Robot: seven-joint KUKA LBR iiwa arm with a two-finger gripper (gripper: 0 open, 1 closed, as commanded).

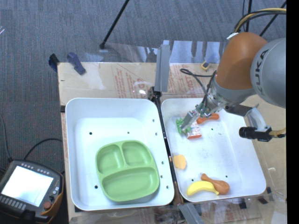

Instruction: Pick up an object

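Reaching down with the pincer (189, 120), I judge the grasp step underway — whether it's open or closed, I cannot tell. Right beneath it lies a green-and-red packet (190, 130) — next comes closing, then lifting.

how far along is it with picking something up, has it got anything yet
Done: the arm has reached into the right bin, and its hand is low over the small items near that bin's top left corner, by the green piece and the red and white packet. In hand: nothing visibly lifted. Left: the grasp and lift. The banana, chicken leg and orange slice lie untouched; the green plate sits in the left bin.
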